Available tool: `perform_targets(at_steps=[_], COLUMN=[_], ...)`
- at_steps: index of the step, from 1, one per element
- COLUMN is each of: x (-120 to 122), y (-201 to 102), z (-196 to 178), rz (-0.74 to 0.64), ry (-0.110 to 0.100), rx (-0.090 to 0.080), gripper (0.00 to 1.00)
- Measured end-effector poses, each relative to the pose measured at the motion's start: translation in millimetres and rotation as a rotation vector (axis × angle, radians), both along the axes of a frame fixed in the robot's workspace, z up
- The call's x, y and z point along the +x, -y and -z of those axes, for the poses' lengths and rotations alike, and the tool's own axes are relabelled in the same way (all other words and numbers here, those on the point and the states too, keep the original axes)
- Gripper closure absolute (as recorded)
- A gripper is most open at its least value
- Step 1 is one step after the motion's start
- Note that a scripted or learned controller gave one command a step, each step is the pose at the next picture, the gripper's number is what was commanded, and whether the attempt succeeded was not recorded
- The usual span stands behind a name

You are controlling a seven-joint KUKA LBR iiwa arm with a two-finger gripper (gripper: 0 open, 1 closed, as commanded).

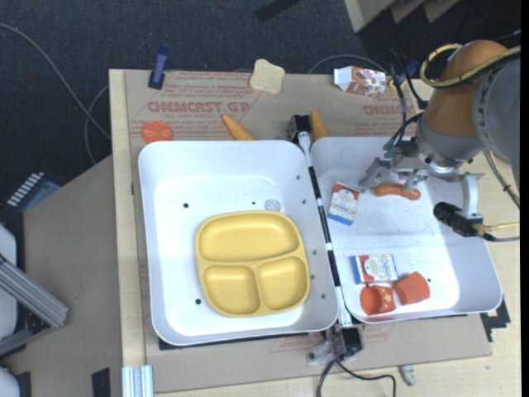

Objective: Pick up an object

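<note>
My gripper (398, 174) hangs low over the back of the right bin (471, 263), directly above a small orange sausage-shaped piece (397, 192). Whether it touches that piece is unclear. To the left of it a small white, blue and red carton (343, 203) lies near the bin's left wall. At the front of the same bin sit a flat printed packet (374, 267), a red tomato-like toy (376, 299) and an orange cup (412, 288) close together.
The left bin (165, 180) holds a yellow divided plate (251, 262). On the board behind the bins lie a bread slice (266, 75), a carrot (237, 128), an orange disc (154, 131), a blue piece (158, 66) and a small carton (361, 79). Cables trail beside the arm.
</note>
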State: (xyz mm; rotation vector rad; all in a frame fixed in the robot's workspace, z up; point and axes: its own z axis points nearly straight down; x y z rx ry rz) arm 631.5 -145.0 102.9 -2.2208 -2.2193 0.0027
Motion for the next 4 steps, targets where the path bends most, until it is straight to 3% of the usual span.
perform_targets(at_steps=[1,2,3,4], x=[35,36,-50,-20], y=[17,17,-13,-89], z=[18,7,-23,-83], rz=[-0.001,-0.002,0.0,-0.003], ry=[0.005,0.01,0.002,0.005], rx=[-0.002,-0.004,0.001,0.001], gripper=[0.0,1.0,1.0,1.0])
